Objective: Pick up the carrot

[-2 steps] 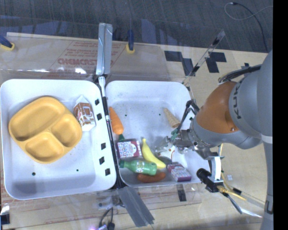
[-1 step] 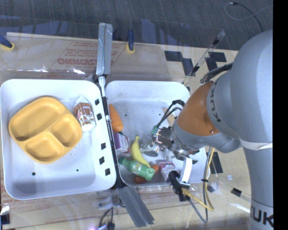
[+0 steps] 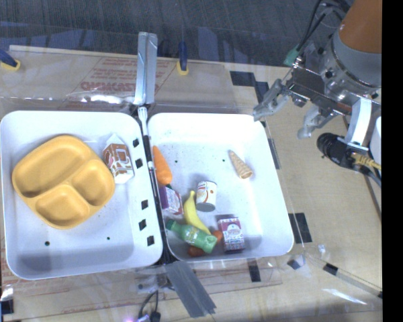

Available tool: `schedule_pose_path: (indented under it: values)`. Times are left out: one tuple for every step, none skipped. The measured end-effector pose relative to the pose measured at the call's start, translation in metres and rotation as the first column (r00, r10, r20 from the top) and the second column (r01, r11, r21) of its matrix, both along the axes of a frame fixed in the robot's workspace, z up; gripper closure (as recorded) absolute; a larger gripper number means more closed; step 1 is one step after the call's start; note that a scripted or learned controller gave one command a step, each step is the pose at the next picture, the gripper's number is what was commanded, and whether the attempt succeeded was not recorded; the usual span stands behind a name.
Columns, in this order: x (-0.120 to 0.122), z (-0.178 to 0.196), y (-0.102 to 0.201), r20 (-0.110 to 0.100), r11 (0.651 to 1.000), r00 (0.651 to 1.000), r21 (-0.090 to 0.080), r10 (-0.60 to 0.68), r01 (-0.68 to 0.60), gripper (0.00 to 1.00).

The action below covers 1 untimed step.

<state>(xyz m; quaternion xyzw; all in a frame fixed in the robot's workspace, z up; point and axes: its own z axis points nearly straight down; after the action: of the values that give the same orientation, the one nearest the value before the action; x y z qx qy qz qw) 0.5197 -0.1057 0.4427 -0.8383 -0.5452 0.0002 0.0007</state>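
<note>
The carrot [image 3: 162,167] is a short orange piece lying lengthwise against the left wall of the right bin [image 3: 272,180], near its upper half. My gripper [image 3: 288,116] hangs above the bench just past the right bin's top-right corner, well to the right of the carrot and higher up. Its two fingers are spread apart, with one fingertip [image 3: 264,109] over the bin's corner, and nothing sits between them.
Below the carrot lie a purple packet [image 3: 171,200], a banana [image 3: 193,213], a small can [image 3: 205,194], a green bottle [image 3: 188,234] and a red box [image 3: 232,233]. A cone [image 3: 240,164] lies to the right. The left bin holds a yellow divided plate [image 3: 62,180] and a small carton [image 3: 119,158].
</note>
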Motion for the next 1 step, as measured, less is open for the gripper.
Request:
schedule_pose_path:
  values:
    - [-0.0261, -0.0016, 0.0734, -0.006, 0.974, 0.974, -0.002, -0.224, 0.224, 0.00]
